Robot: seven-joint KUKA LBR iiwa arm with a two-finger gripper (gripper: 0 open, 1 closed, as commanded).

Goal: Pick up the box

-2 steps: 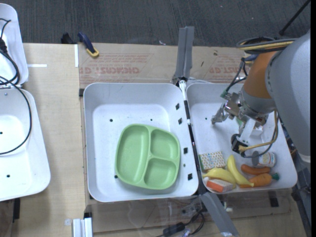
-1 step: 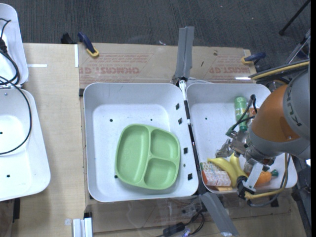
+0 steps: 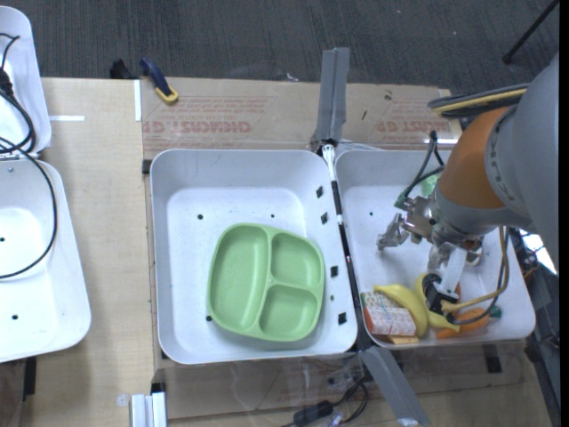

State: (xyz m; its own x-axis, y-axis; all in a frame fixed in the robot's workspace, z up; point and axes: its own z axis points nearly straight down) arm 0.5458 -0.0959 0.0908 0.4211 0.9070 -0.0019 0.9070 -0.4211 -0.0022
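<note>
Jaws' state can't be told; gripper (image 3: pixel 442 278) hangs over right bin (image 3: pixel 378 205), box (image 3: pixel 388 317) near front-left corner.

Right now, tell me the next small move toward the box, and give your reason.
Probably shift the gripper toward the small printed cardboard box lying at the near-left corner of the right white bin. The gripper sits above the yellow banana, and the banana leans against the box.

Box (image 3: pixel 388 316) lies beside banana (image 3: pixel 411 302) in right bin (image 3: pixel 373 205).
</note>
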